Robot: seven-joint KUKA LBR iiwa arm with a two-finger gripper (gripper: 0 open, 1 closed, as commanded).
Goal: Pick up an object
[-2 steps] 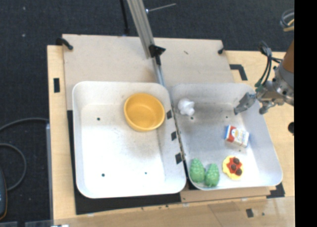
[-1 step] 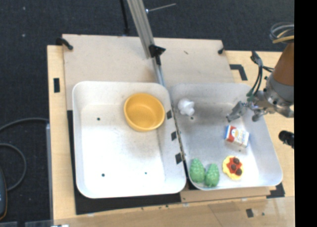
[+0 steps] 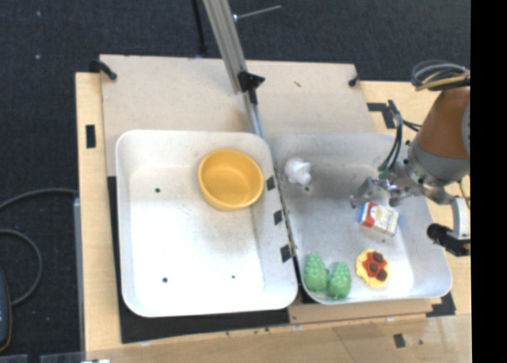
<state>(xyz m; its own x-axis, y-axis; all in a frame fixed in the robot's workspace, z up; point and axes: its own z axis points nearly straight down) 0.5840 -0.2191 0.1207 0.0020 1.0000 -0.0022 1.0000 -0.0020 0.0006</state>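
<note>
My gripper [image 3: 375,192] hangs over the right bin [image 3: 333,155], reaching in from the right under the orange wrist band. Directly below and touching its lower side in the image lies a small white carton with red and blue print [image 3: 379,219]. Whether the carton is held cannot be made out. A yellow toy with red and black spots [image 3: 373,267] lies near the bin's front. Two green knobbly pieces [image 3: 327,276] sit at the front left corner. A small white object [image 3: 297,171] rests near the bin's left wall.
A yellow bowl [image 3: 230,178] stands in the left bin [image 3: 158,274], toward its back right. A slanted metal pole [image 3: 226,28] rises from between the bins at the back. The bench edge [image 3: 87,195] runs along the left.
</note>
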